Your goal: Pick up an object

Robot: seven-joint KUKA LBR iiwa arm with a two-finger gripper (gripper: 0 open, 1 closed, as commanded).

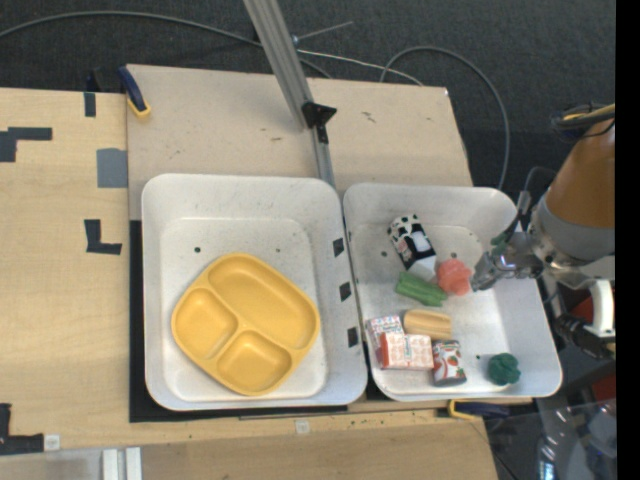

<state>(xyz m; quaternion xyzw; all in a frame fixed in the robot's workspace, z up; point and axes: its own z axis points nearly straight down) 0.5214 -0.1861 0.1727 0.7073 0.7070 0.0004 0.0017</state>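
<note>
1. The task is at its beginning, as I judge it: no object is lifted, and all the objects lie on the floor of the right bin (520,313).
2. The end effector (490,271) is low over the right side of this bin, just beside the red round object (453,276). Whether it is open or closed I cannot tell, and nothing is seen gripped by it.
3. The red round object touches the green long object (420,289); the black-and-white toy (409,240) lies just above them.
4. Lower in the bin are the tan roll (428,322), the red-and-white carton (404,349), a small red packet (449,361) and a dark green object (503,368), which lies apart near the lower right corner.
5. The left bin (160,268) holds only the yellow divided tray (245,323).
6. What is left: to close on one object and to raise it.
7. The red round object has open floor on its right side, so an approach from there looks easy. On its left the green long object is a close neighbour and may be pushed.
8. The dark green object has free room around it, but the bin wall is near.
</note>
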